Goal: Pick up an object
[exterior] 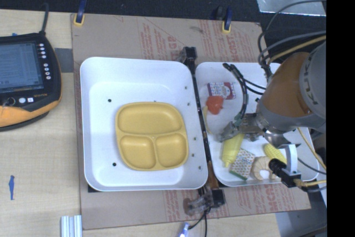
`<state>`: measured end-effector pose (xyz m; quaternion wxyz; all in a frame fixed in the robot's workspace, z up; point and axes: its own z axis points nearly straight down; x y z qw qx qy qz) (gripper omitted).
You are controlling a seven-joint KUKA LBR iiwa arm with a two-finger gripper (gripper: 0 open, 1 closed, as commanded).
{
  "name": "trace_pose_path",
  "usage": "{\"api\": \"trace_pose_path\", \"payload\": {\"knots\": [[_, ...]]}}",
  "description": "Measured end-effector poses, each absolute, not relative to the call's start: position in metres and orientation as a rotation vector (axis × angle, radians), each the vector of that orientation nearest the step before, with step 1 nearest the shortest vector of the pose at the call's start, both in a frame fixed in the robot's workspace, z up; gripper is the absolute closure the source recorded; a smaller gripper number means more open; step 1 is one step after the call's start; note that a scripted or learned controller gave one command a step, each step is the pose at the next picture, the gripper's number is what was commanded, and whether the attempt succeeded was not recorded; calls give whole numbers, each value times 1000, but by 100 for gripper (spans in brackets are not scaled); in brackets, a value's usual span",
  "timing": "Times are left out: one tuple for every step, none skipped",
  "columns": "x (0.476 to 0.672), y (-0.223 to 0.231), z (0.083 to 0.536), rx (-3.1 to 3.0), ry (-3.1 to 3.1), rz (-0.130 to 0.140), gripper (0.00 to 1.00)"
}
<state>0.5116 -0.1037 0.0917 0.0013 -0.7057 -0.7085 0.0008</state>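
Nearest the camera, the pale wooden counter point(39, 175) carries a brown cardboard sheet point(138, 36) with both white bins on it. At the near end of the right bin point(219, 72) lies a cluster of small things. A speckled block point(243, 164) is there with a pale rounded piece point(259, 170) just beside it on the right. A yellow corn cob point(274, 151) lies a little farther back, close under the wrist. A yellow squeeze bottle point(232, 150) lies tilted, its near end touching the speckled block and its far end up against the claw point(237, 131).

The claw hangs low over the middle of the right bin, right at the bottle's upper end. From this angle one cannot tell whether it is apart or together, and nothing can be seen clamped in it. The grey arm point(288, 91) with its orange band reaches in from the right above it.

In the left bin point(100, 86) a yellow divided plate point(151, 135) lies flat near the middle, its three compartments facing up.

Farther back in the right bin, a small red thing point(214, 103) lies near the left wall. A red and white packet point(220, 89) is just behind it, well clear of the claw.

At the far left of the counter lies a teach pendant point(22, 77) with a lit screen. Two blue clamps point(80, 11) grip the cardboard's far edge.
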Motion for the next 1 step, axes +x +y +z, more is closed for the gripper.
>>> {"api": "trace_pose_path", "payload": {"knots": [[499, -95, 91, -2212, -2225, 6, 0]]}}
